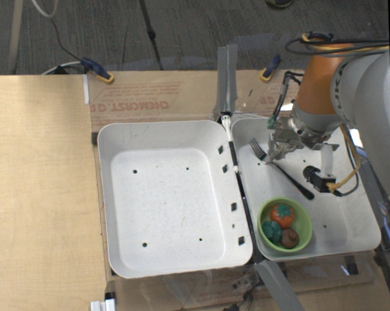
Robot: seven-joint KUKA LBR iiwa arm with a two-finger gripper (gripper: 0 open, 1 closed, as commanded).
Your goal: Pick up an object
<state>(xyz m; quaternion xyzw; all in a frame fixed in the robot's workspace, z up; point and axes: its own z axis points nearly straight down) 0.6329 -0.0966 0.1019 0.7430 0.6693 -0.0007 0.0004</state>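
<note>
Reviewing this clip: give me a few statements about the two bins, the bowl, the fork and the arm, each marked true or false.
1. The green bowl sits in the right bin. True.
2. The bowl holds small items, one of them orange. True.
3. The fork lies in the left bin. False: it lies in the right bin, above the bowl in the view.
4. The hand is over the left bin. False: it is over the right bin, by the fork's tines.
5. The bowl is tipped over. False: it stands upright.

The arm point(353, 87) runs off the right edge and hides the pincer's point(276, 148) fingertips.
</note>
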